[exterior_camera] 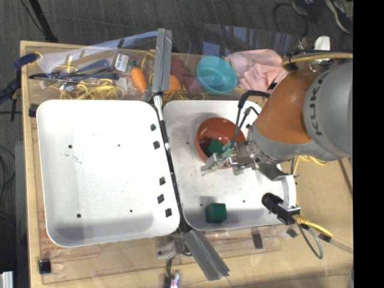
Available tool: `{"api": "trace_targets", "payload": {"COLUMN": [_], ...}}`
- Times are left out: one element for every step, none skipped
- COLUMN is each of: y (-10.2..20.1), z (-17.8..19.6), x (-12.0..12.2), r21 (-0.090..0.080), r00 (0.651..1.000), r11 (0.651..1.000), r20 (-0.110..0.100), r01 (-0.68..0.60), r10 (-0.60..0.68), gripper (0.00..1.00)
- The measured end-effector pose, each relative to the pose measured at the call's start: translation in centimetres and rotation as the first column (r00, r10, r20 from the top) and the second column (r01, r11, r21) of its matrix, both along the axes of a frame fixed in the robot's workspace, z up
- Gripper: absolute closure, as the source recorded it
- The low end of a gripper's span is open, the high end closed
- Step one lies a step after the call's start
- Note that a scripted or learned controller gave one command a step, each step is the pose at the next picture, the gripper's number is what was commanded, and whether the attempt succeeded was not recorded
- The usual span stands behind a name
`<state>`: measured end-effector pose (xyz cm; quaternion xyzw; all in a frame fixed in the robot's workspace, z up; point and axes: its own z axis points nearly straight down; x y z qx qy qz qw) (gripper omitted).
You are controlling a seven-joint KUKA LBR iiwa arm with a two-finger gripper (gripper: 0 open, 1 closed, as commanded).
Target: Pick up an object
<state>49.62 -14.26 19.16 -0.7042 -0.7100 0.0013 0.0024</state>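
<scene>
Behind my bins, along bench back edge: teal bowl (216, 74) upright, pink cloth (259, 66) crumpled just right of it, touching. Orange carrot-like item (138, 78) left of bowl, beyond grey divider bar (161, 62). Yellow tangled cord (90, 89) and clear plastic bag (90, 62) at far left. Dark carpet (180, 8) beyond bench.

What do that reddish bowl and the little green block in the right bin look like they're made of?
The bowl looks like smooth plastic or glazed pottery: even reddish-brown colour with a soft sheen; I can't tell which. The green block looks matte, maybe foam or painted wood: flat faces, no shine.
</scene>
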Motion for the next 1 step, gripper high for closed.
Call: {"api": "trace_targets", "payload": {"y": [0.86], "z": [-2.34], "x": [7.98], "r21": [0.000], "r00": [0.998], "r11": [0.998], "r20": [0.001], "r01": [-0.059], "r10": [0.059], "gripper": [0.00]}}
